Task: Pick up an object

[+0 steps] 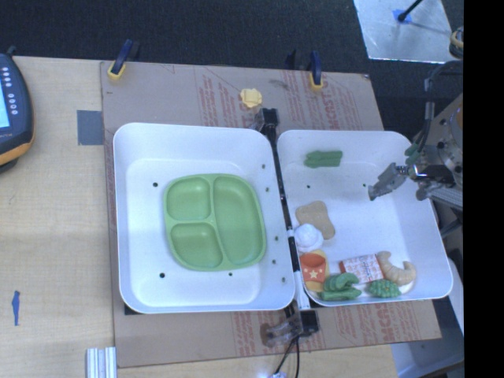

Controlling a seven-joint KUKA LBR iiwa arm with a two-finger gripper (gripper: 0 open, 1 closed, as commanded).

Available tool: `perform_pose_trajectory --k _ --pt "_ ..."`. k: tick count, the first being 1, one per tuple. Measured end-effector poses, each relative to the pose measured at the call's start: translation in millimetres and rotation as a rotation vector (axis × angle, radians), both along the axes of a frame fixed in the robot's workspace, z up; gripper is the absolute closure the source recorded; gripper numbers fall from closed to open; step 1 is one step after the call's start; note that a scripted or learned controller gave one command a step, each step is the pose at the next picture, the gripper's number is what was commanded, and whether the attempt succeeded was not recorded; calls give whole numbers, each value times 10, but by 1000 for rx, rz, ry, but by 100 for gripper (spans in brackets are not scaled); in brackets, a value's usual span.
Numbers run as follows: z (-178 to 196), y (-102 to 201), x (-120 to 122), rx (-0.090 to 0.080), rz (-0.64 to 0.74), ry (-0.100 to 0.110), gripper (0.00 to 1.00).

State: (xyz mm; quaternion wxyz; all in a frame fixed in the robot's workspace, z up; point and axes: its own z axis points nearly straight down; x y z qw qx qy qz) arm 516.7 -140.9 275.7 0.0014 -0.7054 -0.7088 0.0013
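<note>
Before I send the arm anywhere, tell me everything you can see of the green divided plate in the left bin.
The green divided plate lies flat and face up near the middle of the left bin, turned slightly askew to the bin's walls. It is pale green, looks like smooth plastic, rounded-rectangular with a raised rim and three compartments: two on its left, one long one on its right. Nothing lies in it, and only the bin floor touches it.

One camera looks down on the bench [55, 235] from above at a slight slant, far enough off to take in both white bins whole. The left bin [130, 211] sits near the middle of the frame and the right bin [425, 235] runs toward its right side. The bench's far edge lies along the top, with dark floor [197, 14] beyond it.
</note>
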Motion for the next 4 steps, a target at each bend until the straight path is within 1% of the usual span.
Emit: perform_pose_trajectory --k 1,2,3,4 --pt "-1148 510 323 3 6 9 0" --pt "-1826 374 559 -1 -1 2 0" --pt "-1678 366 561 -1 0 0 100" --pt "-1683 367 559 -1 0 0 0"
